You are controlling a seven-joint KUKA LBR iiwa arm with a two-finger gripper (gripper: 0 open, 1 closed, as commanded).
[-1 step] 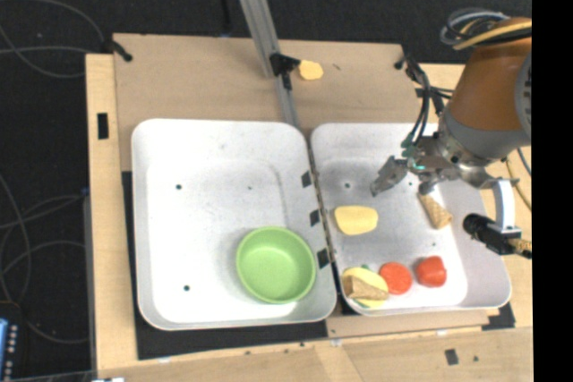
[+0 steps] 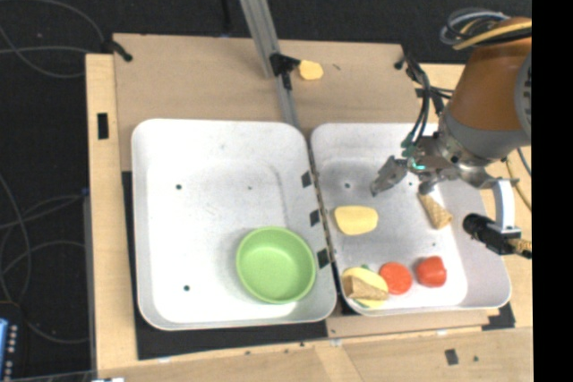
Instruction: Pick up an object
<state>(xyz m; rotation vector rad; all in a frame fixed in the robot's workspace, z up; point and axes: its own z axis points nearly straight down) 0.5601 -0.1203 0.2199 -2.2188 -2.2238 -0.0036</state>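
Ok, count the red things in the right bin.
2: a round red-orange one and a red one, side by side near the right bin's front edge. Nothing seems to hide more.

Fixed overhead camera, slanted down, both white bins in frame

place: robotics lab | cues: plywood bench, two white bins, loose cables
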